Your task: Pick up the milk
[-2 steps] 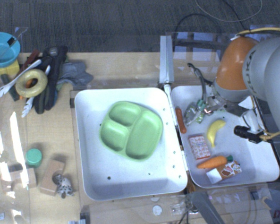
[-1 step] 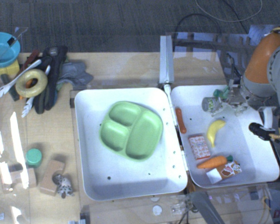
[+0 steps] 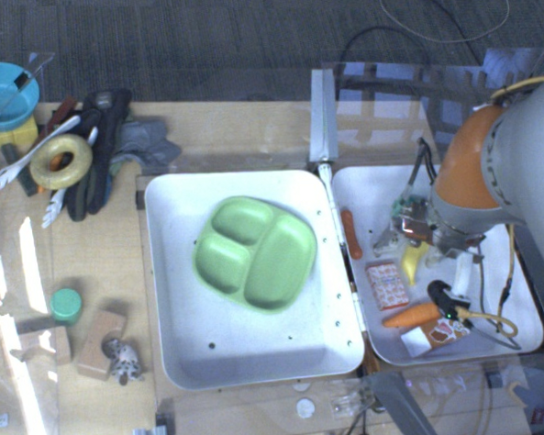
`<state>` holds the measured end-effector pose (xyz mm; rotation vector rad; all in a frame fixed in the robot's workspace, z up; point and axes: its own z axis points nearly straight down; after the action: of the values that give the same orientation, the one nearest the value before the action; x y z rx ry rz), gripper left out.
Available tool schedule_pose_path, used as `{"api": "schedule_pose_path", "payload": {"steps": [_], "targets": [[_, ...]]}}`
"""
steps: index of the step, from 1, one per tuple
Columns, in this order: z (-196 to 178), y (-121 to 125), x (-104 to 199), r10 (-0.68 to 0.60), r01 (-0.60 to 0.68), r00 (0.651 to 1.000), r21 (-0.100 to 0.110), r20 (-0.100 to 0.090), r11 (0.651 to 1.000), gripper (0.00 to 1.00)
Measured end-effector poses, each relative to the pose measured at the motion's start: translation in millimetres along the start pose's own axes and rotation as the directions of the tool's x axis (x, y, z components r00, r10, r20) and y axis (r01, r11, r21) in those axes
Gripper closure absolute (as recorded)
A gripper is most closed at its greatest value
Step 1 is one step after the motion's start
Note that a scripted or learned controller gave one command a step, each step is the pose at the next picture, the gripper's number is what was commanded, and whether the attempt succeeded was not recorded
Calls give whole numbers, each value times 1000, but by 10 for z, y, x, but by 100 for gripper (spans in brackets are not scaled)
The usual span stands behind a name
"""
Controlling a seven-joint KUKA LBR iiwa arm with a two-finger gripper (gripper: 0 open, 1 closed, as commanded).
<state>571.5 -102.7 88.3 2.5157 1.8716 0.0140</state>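
Observation:
A small white-and-brown carton (image 3: 433, 334), which looks like the milk, lies on its side near the front edge of the right bin (image 3: 527, 334). My gripper (image 3: 405, 226) is low over the middle of the right bin, behind the carton and well apart from it. It hangs just above a yellow banana (image 3: 411, 262). The grey arm with its orange band (image 3: 462, 168) covers the bin's right part.
In the right bin lie a red sausage (image 3: 349, 233) along the left wall, a flat red-patterned packet (image 3: 387, 285) and an orange carrot (image 3: 410, 317) beside the carton. The left bin (image 3: 178, 337) holds a green divided plate (image 3: 255, 252). Clutter sits on the bench at far left.

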Motion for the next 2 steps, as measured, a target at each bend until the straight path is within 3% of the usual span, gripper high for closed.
{"api": "schedule_pose_path", "payload": {"steps": [1, 2], "targets": [[-502, 434, -197, -137, 137, 991, 4, 2, 991, 0], [-79, 732, 200, -36, 36, 999, 3, 3, 999, 0]]}}
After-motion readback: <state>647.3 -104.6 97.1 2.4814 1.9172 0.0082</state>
